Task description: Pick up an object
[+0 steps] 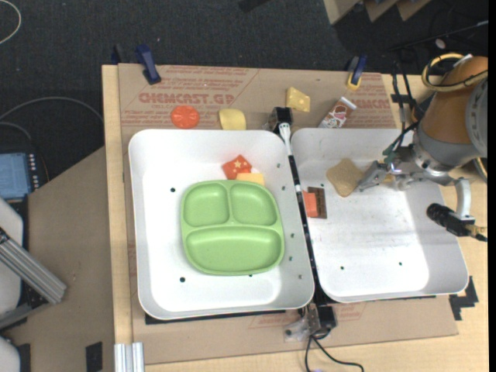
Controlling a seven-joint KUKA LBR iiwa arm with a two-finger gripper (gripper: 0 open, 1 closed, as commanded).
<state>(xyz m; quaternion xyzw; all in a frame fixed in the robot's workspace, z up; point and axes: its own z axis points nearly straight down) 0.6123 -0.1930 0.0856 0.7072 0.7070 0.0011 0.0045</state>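
Gripper (370, 178), fingers spread open, low in right bin (387, 277); tan block (342, 176) lies touching its fingertips on the left, near that bin's upper-left corner, ungrasped.

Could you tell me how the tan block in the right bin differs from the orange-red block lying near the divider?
The tan block is larger and pale brown; the orange-red block is smaller and vivid. The tan block sits tilted toward the right bin's back, right beside the pincer; the orange-red block lies squarer against the bin's left edge, apart from the pincer. Both rest on the right bin's floor.
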